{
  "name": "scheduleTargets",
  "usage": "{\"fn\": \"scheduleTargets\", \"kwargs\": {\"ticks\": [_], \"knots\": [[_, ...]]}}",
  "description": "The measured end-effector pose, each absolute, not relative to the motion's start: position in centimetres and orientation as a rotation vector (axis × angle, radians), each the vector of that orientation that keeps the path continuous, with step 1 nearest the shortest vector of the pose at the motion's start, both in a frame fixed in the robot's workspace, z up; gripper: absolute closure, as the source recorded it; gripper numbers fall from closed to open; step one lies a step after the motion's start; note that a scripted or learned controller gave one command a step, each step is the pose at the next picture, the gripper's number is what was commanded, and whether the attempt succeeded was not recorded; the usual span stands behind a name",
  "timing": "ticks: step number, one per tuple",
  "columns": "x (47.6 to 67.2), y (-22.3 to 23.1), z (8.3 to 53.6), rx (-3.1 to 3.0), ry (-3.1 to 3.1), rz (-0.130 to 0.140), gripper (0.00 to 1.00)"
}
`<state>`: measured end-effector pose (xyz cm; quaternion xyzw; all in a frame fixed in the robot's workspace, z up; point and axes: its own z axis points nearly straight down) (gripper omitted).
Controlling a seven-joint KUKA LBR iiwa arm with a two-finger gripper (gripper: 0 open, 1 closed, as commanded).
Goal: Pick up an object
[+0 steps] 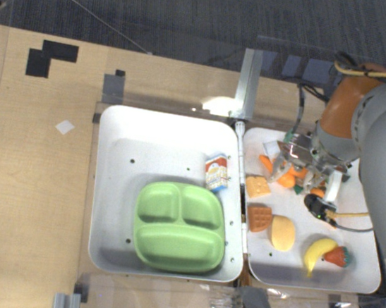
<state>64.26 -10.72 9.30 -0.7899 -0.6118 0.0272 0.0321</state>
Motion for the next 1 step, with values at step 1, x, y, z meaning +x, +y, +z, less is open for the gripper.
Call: {"fn": "scheduleTargets", "kwargs": {"ticks": [1], "knots": [[63.35, -3.14, 18.24, -2.479, -1.926, 0.002, 1.00]]}}
